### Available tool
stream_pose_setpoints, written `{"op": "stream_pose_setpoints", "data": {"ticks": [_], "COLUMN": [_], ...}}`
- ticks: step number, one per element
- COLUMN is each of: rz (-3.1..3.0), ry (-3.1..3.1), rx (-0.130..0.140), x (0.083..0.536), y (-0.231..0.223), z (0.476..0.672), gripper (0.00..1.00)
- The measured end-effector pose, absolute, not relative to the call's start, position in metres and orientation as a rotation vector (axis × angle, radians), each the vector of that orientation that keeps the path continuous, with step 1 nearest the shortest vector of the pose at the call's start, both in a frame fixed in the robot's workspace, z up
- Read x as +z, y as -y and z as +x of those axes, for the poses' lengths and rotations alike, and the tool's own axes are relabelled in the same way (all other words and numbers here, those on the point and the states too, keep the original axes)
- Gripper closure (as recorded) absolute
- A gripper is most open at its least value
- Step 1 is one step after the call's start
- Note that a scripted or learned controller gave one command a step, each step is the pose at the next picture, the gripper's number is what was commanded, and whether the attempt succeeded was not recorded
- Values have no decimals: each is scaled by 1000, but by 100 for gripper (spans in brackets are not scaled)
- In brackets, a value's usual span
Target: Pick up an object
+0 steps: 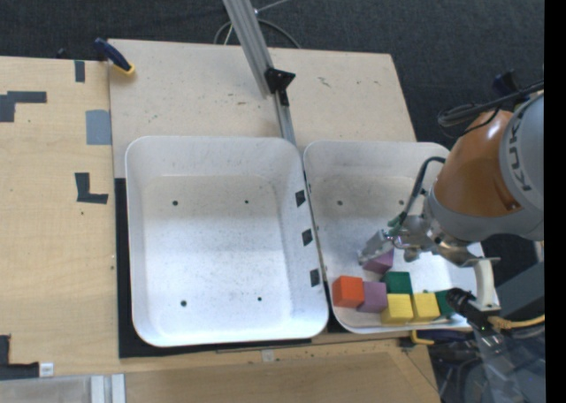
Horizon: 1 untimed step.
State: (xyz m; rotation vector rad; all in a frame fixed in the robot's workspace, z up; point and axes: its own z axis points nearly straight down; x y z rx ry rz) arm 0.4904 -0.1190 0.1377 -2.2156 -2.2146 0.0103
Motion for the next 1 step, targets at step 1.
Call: {"op": "stream_pose_setpoints", "data": {"ticks": [1], "rz": [-2218], "ry": [2221], "rx": [3], "x": [152], "y": [119], "z": [493], "gripper": [100]}}
